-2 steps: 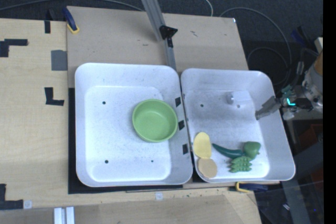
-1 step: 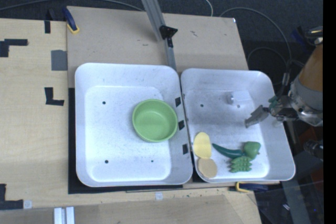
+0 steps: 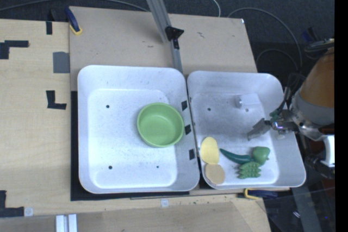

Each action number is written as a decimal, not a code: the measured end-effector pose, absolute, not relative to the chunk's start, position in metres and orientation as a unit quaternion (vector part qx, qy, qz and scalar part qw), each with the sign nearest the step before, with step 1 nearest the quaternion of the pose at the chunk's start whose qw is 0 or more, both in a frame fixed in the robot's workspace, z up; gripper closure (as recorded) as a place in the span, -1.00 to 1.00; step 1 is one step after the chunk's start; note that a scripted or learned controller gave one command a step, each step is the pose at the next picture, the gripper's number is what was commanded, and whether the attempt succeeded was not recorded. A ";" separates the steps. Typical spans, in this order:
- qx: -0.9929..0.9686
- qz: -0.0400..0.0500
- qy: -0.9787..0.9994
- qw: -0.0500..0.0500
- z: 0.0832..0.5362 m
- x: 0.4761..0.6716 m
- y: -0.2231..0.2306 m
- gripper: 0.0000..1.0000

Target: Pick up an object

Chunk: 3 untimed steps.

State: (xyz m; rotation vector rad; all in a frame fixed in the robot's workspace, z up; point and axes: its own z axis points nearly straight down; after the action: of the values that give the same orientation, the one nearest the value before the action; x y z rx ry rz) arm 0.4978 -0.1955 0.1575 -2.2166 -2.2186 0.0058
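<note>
A round green plastic bowl (image 3: 160, 125) sits in the left white bin (image 3: 92, 117). In the right bin (image 3: 228, 89), small toy foods (image 3: 239, 159) cluster below the hovering jaws (image 3: 260, 129), seemingly apart, empty. Approach step; next, descend onto one.

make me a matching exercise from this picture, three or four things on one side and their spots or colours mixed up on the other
Things:
1. green bowl
2. yellow oval piece
3. tan round piece
4. claw

Places:
A. front edge of the right bin, just below the yellow piece
B. left bin, toward its right side
C. above the right bin, near its right wall
D. right bin, by the divider between the bins

Pairs: 1-B, 2-D, 3-A, 4-C
</note>
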 end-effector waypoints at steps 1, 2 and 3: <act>-0.707 0.002 -0.708 0.003 0.114 0.495 -0.192 -1.00; -0.706 0.001 -0.708 0.002 0.126 0.496 -0.192 1.00; -0.707 0.000 -0.708 -0.001 0.168 0.499 -0.192 1.00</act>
State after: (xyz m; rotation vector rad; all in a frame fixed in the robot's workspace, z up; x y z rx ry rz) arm 0.4987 -0.1922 0.1678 -2.2211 -2.2249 -0.0012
